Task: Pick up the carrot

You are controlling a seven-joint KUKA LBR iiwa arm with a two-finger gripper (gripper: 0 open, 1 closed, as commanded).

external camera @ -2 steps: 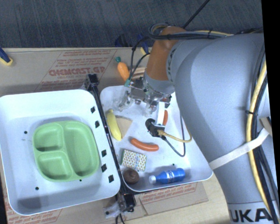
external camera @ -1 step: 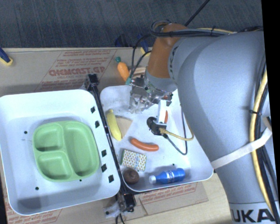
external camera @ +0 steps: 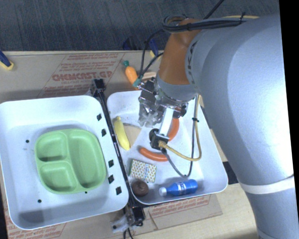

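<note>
Gripper [external camera: 156, 117] low over the far half of the right bin [external camera: 216, 163], hanging from the grey wrist with its orange band. Open or closed state: cannot tell, tip too dark and cluttered against the bin floor. Nothing seen held. Red-orange curved piece [external camera: 174, 127] just beside the tool on the arm's side, partly hidden by it; contact not clear.

Carrot [external camera: 130, 75] outside the bin, on the brown cardboard past the far rim. Long axis slanted in the view, upper left to lower right. Green top at the end away from the gripper, orange body toward it. Near end close to the bin's far rim; touching or not, cannot tell. Sits beyond the tool and slightly to the left-bin side of it, near but apart, with the rim between.

Other contents, relative to the tool:
- Yellow banana [external camera: 121, 133] beside it, toward the left bin, along the dividing wall.
- Orange sausage-shaped piece [external camera: 153, 154] just nearer the camera.
- Patterned square packet [external camera: 143, 170], brown round item [external camera: 140, 187] and blue bottle [external camera: 179, 187] further toward the near rim.
- Green divided plate [external camera: 70, 160] well apart, in the left bin [external camera: 3, 155].
</note>
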